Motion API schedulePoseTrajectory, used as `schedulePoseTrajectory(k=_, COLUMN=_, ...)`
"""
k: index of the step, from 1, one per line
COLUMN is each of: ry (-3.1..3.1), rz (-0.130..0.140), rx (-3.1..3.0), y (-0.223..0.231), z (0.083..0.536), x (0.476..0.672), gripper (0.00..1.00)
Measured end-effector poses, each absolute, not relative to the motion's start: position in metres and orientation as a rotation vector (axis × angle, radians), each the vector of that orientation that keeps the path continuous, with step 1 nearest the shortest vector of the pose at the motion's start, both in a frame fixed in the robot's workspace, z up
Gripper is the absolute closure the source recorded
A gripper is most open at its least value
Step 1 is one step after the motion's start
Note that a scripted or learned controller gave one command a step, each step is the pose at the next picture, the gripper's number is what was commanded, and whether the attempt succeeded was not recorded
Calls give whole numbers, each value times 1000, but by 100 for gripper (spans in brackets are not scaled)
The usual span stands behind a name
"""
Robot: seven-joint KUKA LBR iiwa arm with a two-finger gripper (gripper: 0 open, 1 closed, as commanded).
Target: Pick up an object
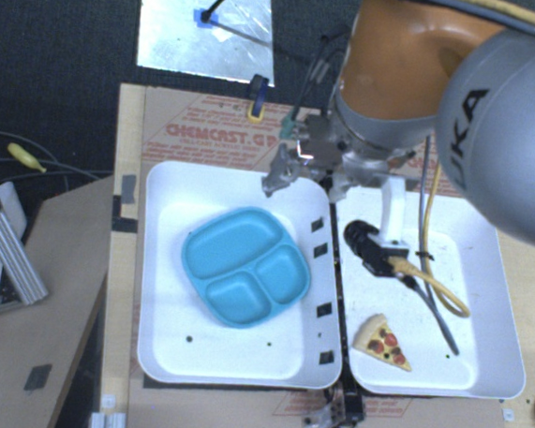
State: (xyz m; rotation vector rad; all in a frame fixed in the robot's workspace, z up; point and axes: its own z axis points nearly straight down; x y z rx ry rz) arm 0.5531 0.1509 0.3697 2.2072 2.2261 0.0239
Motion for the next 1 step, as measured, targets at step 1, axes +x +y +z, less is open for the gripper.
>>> schedulePoseTrajectory(k=1, ry=2240, rz=-9, rx=2212, y=240, z=266, x=509, gripper=0)
